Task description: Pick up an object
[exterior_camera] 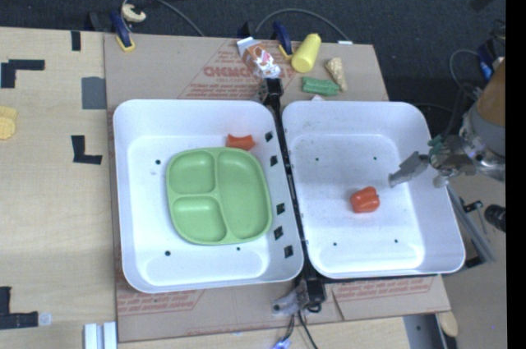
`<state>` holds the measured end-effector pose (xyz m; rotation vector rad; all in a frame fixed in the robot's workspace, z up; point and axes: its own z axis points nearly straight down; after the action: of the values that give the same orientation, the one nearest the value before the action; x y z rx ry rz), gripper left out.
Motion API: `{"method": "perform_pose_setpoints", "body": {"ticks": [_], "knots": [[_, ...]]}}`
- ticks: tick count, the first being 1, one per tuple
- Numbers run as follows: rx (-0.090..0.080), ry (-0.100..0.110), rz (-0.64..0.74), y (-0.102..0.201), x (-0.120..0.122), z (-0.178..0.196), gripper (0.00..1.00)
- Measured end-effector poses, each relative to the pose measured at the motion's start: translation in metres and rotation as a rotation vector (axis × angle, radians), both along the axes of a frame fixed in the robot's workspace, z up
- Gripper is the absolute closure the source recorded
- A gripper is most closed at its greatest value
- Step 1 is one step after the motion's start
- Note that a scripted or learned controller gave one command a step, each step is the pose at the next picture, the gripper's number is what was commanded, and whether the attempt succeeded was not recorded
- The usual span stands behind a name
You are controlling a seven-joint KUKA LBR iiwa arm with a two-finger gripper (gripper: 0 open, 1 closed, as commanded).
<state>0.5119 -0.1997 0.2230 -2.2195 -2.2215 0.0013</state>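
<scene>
Two white bins sit side by side. The right bin (411, 121) holds one red pepper (365, 199) — lying on the floor right of centre. The left bin (131, 121) holds one green divided plate (219, 195) and one small orange piece (240, 141). The gripper (404, 173) hovers just right of the pepper, apart from it — whether its jaws are spread cannot be told.

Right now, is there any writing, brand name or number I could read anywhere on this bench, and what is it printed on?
"CHEMO...": red print on the cardboard sheet behind the bins; the rest of the word is blurred and partly covered.
Red print on the cardboard's front edge: too small and blurred to read.
Small packet behind the bins: its printing is too blurred to read.
Nothing readable on the white bins, green plate or gripper.
</scene>
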Motion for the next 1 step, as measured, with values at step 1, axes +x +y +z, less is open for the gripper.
{"method": "perform_pose_setpoints", "body": {"ticks": [1], "knots": [[-0.001, -0.007, 0.001, 0.0313, 0.0368, -0.1359, 0.0]]}}
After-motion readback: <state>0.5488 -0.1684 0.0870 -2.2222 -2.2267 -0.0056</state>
